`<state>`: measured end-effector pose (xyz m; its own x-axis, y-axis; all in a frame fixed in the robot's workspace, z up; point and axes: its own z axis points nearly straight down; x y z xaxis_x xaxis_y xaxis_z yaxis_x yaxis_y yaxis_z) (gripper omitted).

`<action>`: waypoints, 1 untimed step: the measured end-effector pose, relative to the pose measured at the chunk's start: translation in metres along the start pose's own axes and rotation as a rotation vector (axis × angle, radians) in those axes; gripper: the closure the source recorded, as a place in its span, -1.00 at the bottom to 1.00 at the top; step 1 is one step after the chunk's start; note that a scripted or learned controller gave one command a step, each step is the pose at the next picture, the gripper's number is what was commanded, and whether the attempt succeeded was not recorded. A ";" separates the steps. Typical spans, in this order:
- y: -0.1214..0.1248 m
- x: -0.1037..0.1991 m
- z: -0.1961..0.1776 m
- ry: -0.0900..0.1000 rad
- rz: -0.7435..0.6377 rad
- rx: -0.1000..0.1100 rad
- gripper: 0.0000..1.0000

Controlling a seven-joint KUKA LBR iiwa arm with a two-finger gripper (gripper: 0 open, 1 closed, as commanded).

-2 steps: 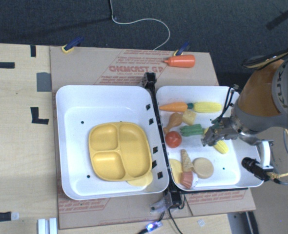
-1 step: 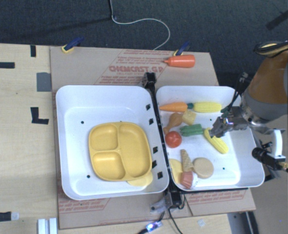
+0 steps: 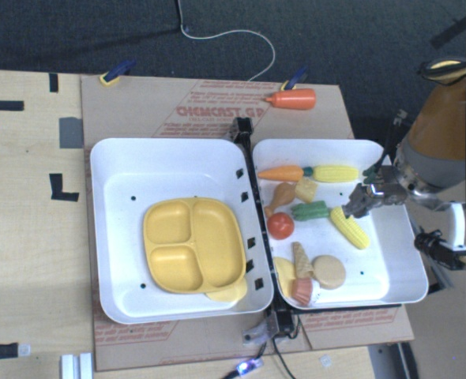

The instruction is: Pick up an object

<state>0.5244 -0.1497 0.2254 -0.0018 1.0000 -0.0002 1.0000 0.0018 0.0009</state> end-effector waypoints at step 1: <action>-0.013 0.058 -0.007 0.002 -0.004 0.003 1.00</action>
<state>0.5108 -0.0921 0.2326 -0.0057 1.0000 0.0015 1.0000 0.0057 -0.0019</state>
